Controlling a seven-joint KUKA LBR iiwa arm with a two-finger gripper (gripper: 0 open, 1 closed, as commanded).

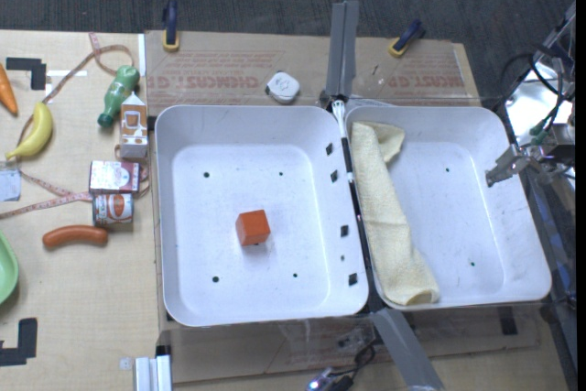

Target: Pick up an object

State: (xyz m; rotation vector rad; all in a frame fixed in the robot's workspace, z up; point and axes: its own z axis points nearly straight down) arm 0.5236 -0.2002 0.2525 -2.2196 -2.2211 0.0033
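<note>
White plastic walls ring both bins, which sit side by side with a dark clipped seam between them. The left bin [183, 197] has a wide bare floor on every side of a small orange block [253, 227], which lies a little below the floor's middle, well apart from all four walls. The right bin [476, 197] holds a cream towel [389, 215], rolled long and laid along the bin's left wall from the top corner down to the bottom edge; the remaining floor to its right is bare.

At the right bin's right rim, near its upper part, the gripper [502, 171] shows as a thin grey tip over the wall. Whether it is wide or narrow I cannot tell; it is too small and sits against clutter. The block lies well apart from it, across the towel and the seam, in the other bin.

Left of the bins, toy foods lie on the bench: a banana [33, 133], a sausage [75, 237], a can [113, 209].
</note>
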